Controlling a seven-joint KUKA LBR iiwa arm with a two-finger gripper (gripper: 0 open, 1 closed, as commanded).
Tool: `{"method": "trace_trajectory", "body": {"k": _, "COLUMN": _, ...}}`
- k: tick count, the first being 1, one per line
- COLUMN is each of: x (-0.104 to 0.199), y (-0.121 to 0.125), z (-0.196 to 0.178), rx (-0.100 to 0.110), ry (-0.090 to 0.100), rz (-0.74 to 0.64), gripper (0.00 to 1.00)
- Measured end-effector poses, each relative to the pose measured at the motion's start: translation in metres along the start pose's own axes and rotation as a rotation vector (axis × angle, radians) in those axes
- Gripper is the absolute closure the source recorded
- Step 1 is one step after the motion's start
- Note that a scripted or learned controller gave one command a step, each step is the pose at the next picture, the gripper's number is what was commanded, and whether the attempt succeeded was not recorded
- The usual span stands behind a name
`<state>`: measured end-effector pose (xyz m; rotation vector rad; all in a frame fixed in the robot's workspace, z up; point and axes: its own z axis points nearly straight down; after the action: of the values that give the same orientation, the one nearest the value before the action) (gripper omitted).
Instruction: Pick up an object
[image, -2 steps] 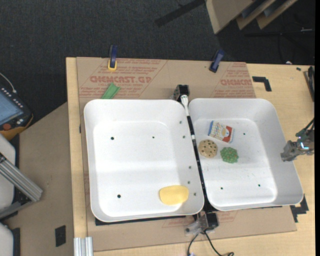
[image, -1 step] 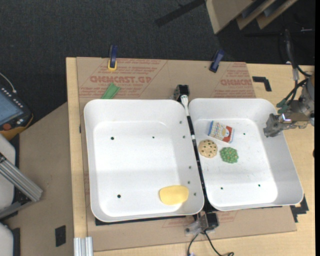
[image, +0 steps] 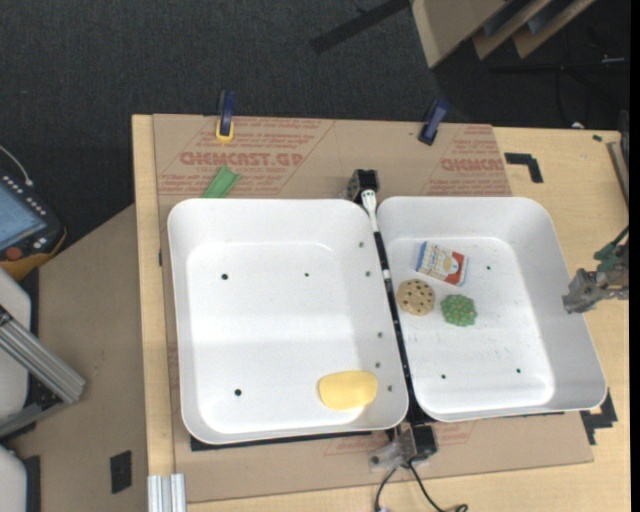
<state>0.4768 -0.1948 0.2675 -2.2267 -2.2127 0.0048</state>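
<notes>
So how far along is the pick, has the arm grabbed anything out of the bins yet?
Nothing looks picked yet. The gripper sits at the right bin's outer edge, with nothing visibly in it. In that bin the small carton, cookie and green piece lie together; the yellow object rests in the left bin. Reaching in, grasping and lifting are all left.

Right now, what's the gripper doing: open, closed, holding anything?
Gripper: at the right edge of the view, just outside the right bin's rim; open or closed cannot be told, and nothing is seen in it.
</notes>
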Motion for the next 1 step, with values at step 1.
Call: {"method": "trace_trajectory", "body": {"k": 1, "x": 0.0726, "y": 0.0118, "z": -0.0825, "rx": -0.014, "ry": -0.001, "rz": -0.015, "gripper": 1.0}}
